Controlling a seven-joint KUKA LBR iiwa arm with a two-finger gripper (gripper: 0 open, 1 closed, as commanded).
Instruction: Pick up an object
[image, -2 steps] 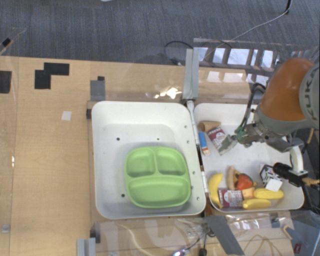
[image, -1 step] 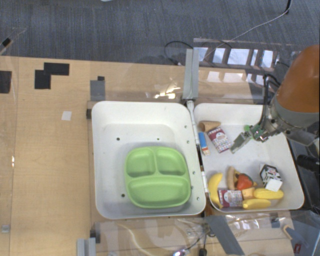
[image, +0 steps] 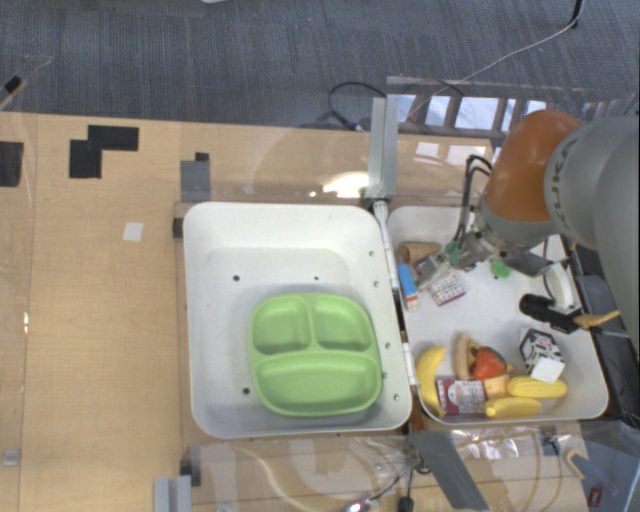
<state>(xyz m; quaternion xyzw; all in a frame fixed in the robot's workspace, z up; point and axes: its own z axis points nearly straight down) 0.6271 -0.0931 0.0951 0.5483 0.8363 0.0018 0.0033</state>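
The small pink-and-white packet (image: 447, 290) lies flat on the floor of the right bin (image: 490, 315), just on the near side of my hand (image: 446, 262); I cannot tell whether they touch. My hand is low in the bin's far left corner, and I cannot tell whether it is apart or together. Just to its left lie a brown piece (image: 420, 250) and a blue stick (image: 407, 283) by the wall. A little green bit (image: 500, 268) sits to its right. Well nearer than my hand, along the front wall, are a banana (image: 430, 372), a red carton (image: 460, 397), an orange-red fruit (image: 488, 362), yellow pieces (image: 536, 387) and a black-and-white cube (image: 541, 350). Further left, the other bin (image: 230, 250) holds a green divided tray (image: 315, 352).
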